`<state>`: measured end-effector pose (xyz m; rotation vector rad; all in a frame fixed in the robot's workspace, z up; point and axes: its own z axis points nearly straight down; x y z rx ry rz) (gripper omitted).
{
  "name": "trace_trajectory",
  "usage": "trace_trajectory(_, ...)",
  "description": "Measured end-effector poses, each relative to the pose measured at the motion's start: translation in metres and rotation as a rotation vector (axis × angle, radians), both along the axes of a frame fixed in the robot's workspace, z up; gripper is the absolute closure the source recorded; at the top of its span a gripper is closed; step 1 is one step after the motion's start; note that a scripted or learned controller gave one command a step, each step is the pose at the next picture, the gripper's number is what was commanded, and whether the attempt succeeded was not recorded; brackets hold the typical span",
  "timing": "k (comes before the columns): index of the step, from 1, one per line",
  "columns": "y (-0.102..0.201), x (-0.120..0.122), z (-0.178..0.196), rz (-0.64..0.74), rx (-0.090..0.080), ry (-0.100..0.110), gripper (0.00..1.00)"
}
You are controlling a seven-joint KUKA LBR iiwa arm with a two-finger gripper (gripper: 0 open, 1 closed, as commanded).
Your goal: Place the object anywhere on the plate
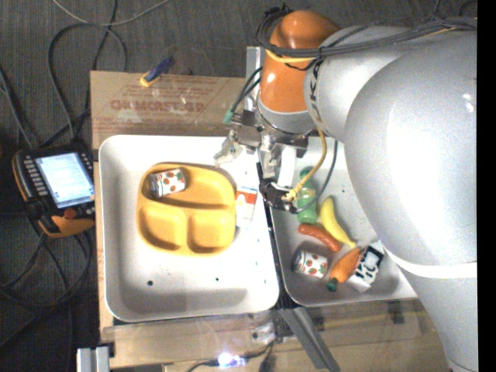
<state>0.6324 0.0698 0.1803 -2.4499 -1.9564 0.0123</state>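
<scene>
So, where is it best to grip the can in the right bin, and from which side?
Probably across the middle of the can, coming from above. It lies on its side; its rounded body gives two opposite walls. The carrots crowd its right, so low approaches look blocked.

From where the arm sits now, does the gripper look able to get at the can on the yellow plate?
Probably yes: the can lies uncovered in the yellow plate's top-left compartment, and the gripper hovers just right of it.

Grey carpet floor (pixel 155 22) strewn with black cables (pixel 70 29).

Bulky grey arm (pixel 403 130); glossy orange band (pixel 298 60)
</scene>
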Motion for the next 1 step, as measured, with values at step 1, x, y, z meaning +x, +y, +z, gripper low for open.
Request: trace_trajectory(1,0.0,0.0,0.0,0.0,0.0,0.0,0.0)
